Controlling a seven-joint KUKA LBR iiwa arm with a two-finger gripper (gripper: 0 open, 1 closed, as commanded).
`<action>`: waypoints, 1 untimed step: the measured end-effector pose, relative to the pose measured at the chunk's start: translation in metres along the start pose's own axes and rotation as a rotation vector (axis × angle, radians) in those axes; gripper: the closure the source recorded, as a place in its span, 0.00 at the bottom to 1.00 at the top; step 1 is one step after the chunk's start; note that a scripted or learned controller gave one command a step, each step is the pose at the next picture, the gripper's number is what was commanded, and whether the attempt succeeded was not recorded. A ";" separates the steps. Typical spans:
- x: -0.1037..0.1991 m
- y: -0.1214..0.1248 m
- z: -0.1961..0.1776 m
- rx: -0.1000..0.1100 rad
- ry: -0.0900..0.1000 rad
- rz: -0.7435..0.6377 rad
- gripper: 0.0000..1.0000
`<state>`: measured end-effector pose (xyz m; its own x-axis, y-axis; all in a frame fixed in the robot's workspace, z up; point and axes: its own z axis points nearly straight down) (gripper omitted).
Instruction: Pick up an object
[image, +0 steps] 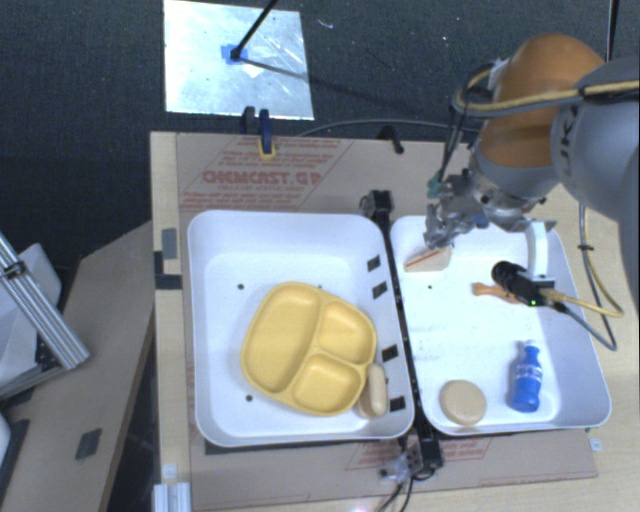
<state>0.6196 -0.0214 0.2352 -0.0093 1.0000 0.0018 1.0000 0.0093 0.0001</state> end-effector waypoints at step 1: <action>0.049 -0.005 -0.008 -0.002 0.000 0.000 1.00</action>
<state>0.6145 0.0278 0.2429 -0.0097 1.0000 0.0020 1.0000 0.0097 0.0022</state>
